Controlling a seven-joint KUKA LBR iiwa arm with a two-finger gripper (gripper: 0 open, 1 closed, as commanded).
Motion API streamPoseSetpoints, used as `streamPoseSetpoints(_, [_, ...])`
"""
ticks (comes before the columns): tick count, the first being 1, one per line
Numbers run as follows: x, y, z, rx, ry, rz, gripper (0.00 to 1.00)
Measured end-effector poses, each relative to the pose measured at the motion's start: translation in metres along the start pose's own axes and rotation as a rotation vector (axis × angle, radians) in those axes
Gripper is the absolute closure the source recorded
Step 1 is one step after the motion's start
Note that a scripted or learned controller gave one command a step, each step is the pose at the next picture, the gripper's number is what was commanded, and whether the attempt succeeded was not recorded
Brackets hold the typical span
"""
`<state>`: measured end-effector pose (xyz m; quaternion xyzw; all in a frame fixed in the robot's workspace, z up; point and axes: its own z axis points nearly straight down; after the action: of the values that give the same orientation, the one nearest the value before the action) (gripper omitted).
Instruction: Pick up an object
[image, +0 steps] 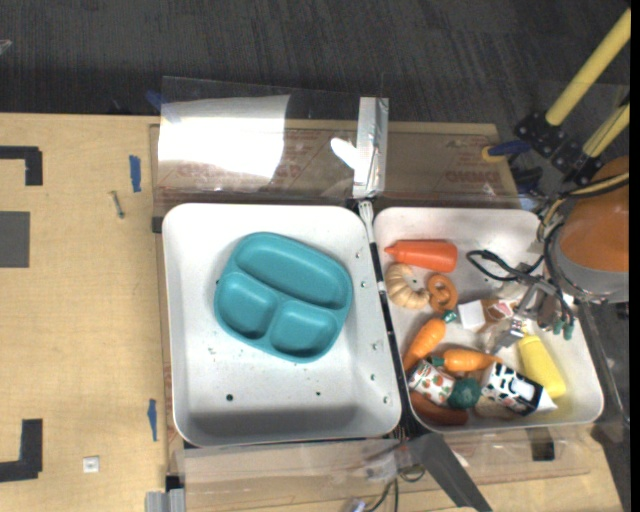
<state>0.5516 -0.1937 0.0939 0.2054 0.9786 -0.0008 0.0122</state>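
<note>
The right bin (590, 405) holds a pile of toy food. Among it are a red-orange sausage shape (422, 254), a beige croissant-like piece (405, 286), a small orange ring (442, 292), two carrots (427, 340) (468, 360), a yellow bottle-like piece (541, 365) and a black-and-white patterned item (512, 388). My arm's orange band (600, 235) hangs over the bin's right side. The gripper (524, 312) is low over the middle-right of the pile, just above the yellow piece. I see nothing clearly held in it.
A teal divided plate (283, 294) lies in the left bin (200, 390). A black cable (490, 265) loops over the right bin's back part. Yellow bars (590, 65) stand at the far right. Wooden bench (70, 300) stretches to the left.
</note>
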Motion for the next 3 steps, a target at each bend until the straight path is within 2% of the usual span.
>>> streamPoseSetpoints(1, [0.068, 0.009, -0.002, -0.003, -0.021, -0.150, 0.00])
streamPoseSetpoints(2, [0.062, 0.081, 0.002, -0.004, 0.012, -0.308, 0.00])
streamPoseSetpoints(3, [0.083, 0.019, 0.002, -0.001, 0.010, -0.226, 0.00])
